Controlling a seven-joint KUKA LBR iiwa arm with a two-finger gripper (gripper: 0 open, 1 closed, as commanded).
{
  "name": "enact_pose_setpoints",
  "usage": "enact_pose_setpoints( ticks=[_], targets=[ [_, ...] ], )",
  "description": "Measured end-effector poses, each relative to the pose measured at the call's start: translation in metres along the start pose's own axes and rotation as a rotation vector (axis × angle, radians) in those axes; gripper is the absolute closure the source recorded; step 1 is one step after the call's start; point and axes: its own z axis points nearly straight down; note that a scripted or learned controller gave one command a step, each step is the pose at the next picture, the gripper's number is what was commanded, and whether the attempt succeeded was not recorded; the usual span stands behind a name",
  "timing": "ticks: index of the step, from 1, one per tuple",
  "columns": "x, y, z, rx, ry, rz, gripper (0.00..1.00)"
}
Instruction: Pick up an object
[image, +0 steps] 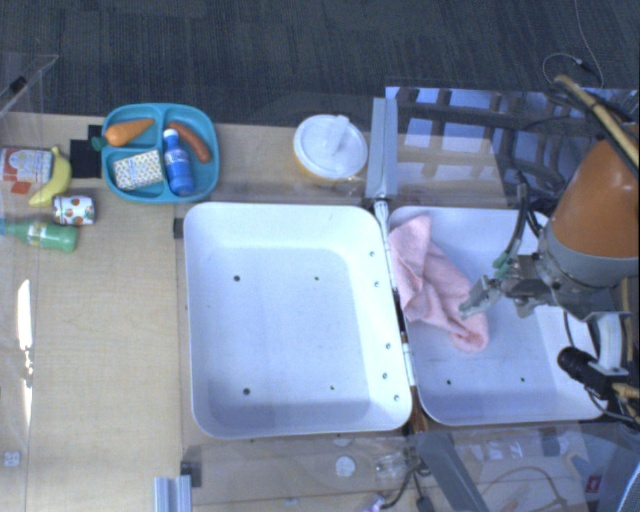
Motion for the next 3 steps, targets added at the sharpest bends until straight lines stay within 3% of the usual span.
enact_pose_setpoints(
  ticks=[1, 2, 3],
  targets=[
    [-0.006, 0.022, 0.126, -0.005, 0.0, -0.135, 0.0],
    [-0.006, 0.024, 0.118, -0.005, -0.002, -0.137, 1.0],
    [0.04, 0.047, 0.036, -0.003, -0.001, -0.062, 1.0]
  ],
)
